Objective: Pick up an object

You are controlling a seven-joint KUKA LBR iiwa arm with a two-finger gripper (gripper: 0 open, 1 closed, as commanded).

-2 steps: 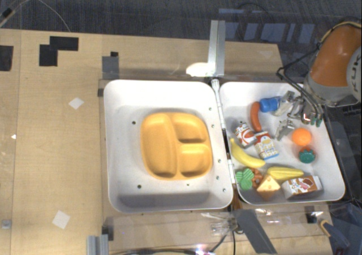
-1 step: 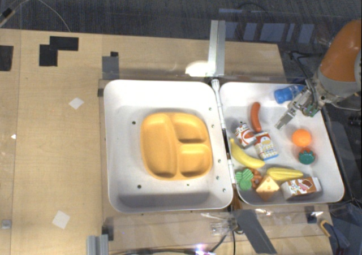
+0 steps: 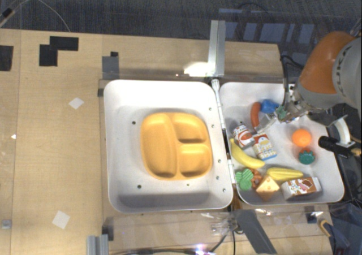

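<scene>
The right bin point(image 3: 334, 191) holds a jumble of toy food. My gripper point(image 3: 281, 115) hangs low over its far part, just right of a blue piece point(image 3: 269, 104) and a red sausage point(image 3: 254, 113). An orange ball point(image 3: 302, 137) and a small green piece point(image 3: 306, 158) lie to the gripper's near right. Closer to the camera are a banana point(image 3: 246, 156), two small printed cans point(image 3: 243, 135) point(image 3: 263, 147), a yellow piece point(image 3: 284, 174), a cheese wedge point(image 3: 267, 187) and a brown carton point(image 3: 298, 187). Nothing is visibly held.
The left bin point(image 3: 121, 191) carries a yellow divided tray point(image 3: 175, 145) in its middle. A green leafy toy point(image 3: 244, 178) sits at the right bin's near left corner. A metal post point(image 3: 217, 50) stands behind the divider between the bins.
</scene>
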